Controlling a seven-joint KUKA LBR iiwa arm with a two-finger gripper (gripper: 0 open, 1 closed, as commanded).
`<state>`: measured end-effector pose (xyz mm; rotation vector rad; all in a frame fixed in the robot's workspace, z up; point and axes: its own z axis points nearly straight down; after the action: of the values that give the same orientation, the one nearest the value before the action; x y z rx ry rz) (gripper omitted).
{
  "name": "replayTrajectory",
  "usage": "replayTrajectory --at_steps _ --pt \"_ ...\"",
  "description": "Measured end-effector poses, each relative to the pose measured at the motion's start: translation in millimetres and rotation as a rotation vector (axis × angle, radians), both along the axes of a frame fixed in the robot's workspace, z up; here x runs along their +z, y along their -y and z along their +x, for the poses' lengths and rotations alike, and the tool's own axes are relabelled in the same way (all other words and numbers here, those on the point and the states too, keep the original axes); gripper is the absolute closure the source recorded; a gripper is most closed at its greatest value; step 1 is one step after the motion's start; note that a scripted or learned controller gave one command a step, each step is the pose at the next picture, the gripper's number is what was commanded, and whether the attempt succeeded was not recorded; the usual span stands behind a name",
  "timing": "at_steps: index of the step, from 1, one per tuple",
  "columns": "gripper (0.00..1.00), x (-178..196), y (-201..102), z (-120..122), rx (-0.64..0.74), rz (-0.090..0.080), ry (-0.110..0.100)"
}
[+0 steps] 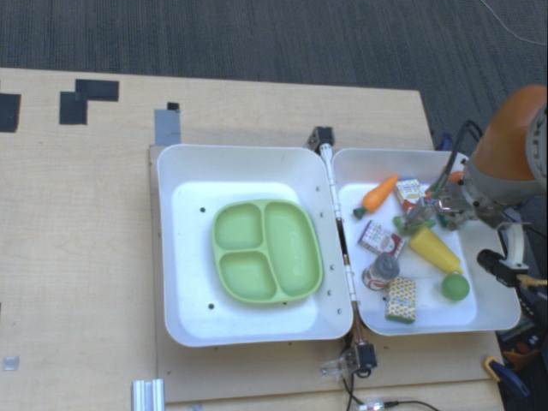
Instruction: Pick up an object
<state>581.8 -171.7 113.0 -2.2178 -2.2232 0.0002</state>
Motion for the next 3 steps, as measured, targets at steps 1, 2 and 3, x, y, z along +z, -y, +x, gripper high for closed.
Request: replayTrajectory --at_steps 1,2,3 --pt "0.0 -22.4 -75.0 -34.8 -0.002 -0.006 0.021" --pt "1.0 -9.9 -77.5 -32.1 -0.001 -0.001 0.026" --pt "0.0 -10.0 -77.4 -32.1 -0.001 -0.001 0.026"
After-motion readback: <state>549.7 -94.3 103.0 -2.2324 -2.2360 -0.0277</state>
